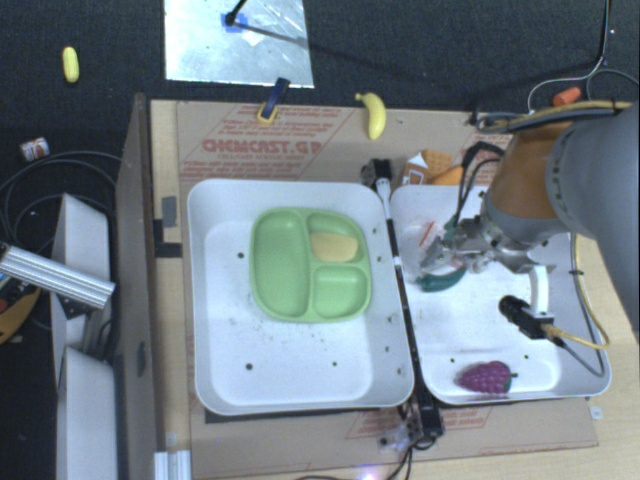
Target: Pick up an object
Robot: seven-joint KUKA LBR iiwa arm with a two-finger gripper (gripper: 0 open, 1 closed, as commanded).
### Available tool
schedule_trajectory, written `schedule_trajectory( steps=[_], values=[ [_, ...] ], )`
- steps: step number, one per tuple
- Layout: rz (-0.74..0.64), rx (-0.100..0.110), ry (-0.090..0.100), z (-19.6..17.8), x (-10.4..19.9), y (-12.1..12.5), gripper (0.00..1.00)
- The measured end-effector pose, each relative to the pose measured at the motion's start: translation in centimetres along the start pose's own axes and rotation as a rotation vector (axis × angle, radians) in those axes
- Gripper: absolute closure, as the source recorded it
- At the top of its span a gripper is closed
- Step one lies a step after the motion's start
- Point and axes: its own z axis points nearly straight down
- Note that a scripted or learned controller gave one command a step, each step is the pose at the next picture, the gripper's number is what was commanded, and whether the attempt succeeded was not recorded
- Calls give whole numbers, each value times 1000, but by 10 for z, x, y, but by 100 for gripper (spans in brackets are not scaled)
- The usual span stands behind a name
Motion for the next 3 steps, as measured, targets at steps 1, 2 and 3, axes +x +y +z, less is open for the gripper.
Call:
schedule_trajectory(
  steps=[1,2,3],
  values=[
    [-1,-5,0,-11,0,2,100],
    [-1,-4,0,-11,0,2,0],
    [-3,-12,-4,-44,-38,63,0]
  ],
)
